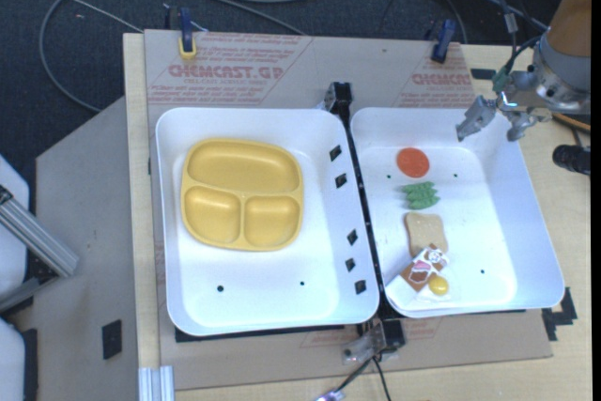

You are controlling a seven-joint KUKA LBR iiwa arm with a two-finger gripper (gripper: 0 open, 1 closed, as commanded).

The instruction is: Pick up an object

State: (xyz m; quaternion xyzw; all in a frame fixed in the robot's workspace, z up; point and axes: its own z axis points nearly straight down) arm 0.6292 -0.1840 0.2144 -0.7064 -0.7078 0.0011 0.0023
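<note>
Gripper [496, 118] hovers over the far right corner of the right bin [526, 202], fingers spread, nothing between them. Candidate objects sit in a line down that bin, well apart from the gripper: red disc [412, 162] farthest, green piece [422, 194], tan slice [425, 231], small packet [424, 272] nearest. The yellow divided plate [242, 193] lies in the left bin [188, 296]. Risk: items are low and flat; a descent slightly off-centre likely closes on air or nudges one into its neighbour.

- The arm [570, 38] has an orange band above a grey wrist section.
- The end effector [496, 119] is grey metal with two slim fingers [472, 122].
- A small green spot marks the wrist's side.
</note>
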